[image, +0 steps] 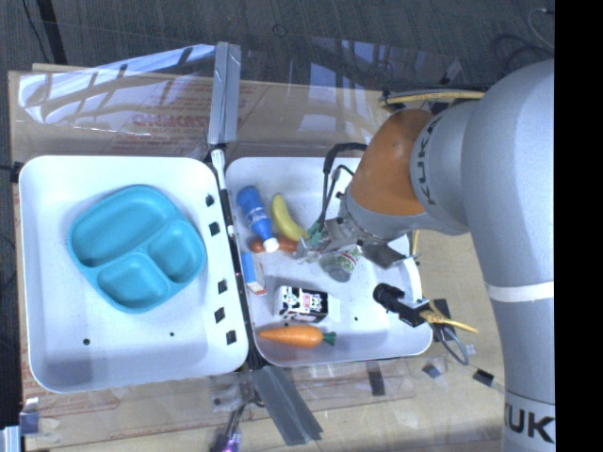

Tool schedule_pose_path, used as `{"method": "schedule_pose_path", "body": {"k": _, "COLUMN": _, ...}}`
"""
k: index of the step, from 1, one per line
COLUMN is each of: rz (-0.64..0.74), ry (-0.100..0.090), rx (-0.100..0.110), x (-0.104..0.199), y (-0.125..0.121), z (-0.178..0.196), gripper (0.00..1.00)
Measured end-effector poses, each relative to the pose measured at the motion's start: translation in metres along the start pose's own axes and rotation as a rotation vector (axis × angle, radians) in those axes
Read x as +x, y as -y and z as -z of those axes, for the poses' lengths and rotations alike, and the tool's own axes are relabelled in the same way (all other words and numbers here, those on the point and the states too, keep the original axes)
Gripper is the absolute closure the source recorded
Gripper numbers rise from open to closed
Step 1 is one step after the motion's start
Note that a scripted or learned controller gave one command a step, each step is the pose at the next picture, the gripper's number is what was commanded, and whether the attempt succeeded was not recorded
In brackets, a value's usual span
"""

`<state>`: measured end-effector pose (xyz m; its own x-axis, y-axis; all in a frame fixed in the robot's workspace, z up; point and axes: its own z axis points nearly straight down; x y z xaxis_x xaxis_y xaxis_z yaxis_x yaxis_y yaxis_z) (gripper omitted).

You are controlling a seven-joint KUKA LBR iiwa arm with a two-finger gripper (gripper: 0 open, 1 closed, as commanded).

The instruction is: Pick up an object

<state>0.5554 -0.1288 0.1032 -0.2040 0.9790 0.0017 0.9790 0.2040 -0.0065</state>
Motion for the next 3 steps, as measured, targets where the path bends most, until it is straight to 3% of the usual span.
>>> {"method": "schedule_pose_path", "body": {"k": 1, "rz": 0.0, "ry": 0.0, "rx": 0.0, "x": 0.0, "y": 0.0, "z": 0.0, "gripper": 0.0}}
{"method": "schedule_pose_path", "body": {"k": 2, "rz": 0.044, "ry": 0.0, "rx": -0.003, "x": -0.026, "y": -0.046, "z": -0.012, "gripper": 0.0}}
{"method": "schedule_pose_path", "body": {"k": 3, "rz": 0.049, "ry": 0.0, "rx": -0.002, "x": -0.025, "y": -0.047, "z": -0.002, "gripper": 1.0}}
